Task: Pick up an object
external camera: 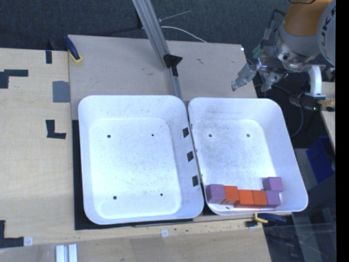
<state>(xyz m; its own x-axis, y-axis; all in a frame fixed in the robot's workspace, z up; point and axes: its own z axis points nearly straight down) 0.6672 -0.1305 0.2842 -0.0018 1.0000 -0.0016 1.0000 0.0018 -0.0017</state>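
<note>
Approach step: gripper (pixel 252 76) hangs above right bin's (pixel 283 119) far rim, jaws seemingly open, empty; next, descend onto blocks (pixel 245 194) at near edge

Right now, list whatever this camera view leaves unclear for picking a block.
- End effector: small and blurred above the right bin, so its finger opening cannot be read.
- Arm: cut off by the top and right edges.
- Orange blocks: pressed together between purple blocks, so their count is uncertain.
- Blocks' near sides: hidden by the bin's front rim.
</note>
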